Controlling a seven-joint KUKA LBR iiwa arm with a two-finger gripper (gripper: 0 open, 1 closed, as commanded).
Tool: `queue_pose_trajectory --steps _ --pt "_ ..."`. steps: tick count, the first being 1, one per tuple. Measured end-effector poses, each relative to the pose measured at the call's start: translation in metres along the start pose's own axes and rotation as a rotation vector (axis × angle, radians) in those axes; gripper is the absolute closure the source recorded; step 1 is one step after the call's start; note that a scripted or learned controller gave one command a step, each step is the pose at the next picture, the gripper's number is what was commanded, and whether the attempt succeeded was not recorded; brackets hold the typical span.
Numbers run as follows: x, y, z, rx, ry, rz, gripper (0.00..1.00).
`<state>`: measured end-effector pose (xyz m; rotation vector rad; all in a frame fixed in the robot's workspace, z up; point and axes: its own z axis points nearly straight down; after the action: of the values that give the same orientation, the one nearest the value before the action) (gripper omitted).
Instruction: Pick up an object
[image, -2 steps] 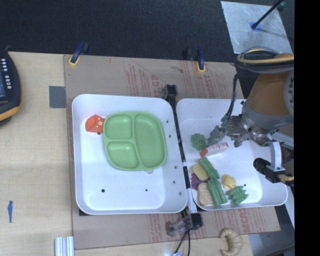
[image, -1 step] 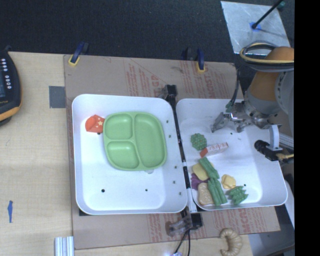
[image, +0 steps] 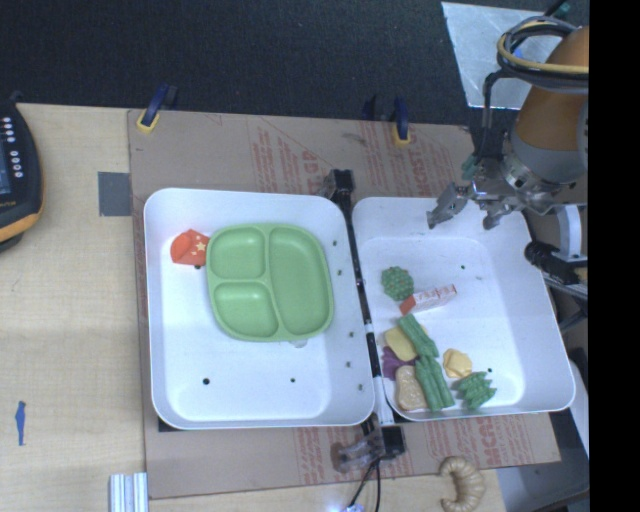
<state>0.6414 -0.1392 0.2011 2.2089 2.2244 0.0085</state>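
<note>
The tool (image: 468, 211) hangs over the far edge of the right bin (image: 520, 300) with its two fingers spread open, holding nothing. The toy food sits in the near part of that bin (a little heap): green broccoli (image: 397, 282), long green beans (image: 424, 360) and a yellow piece (image: 457, 362). A green plate (image: 270, 281) lies in the left bin (image: 180, 360).

- Two bins are sitting side by side on a cardboard sheet (image: 250, 150), the left bin (image: 180, 390) touching the right bin (image: 520, 300) along a middle seam.
- A divided plate (image: 270, 280) is lying in the left bin, with a small round toy (image: 188, 247) just beside its left edge.
- Toy foods (image: 425, 360) are clustering in the right bin's near half.
- The gripper (image: 470, 212) is hanging over the right bin's far edge.
- A curled object (image: 462, 482) is lying on the bench before the right bin.
</note>
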Motion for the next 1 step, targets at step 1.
queue_pose_trajectory --steps 1 --pt "0.0472 -0.034 0.0704 0.019 0.003 -0.001 0.0"
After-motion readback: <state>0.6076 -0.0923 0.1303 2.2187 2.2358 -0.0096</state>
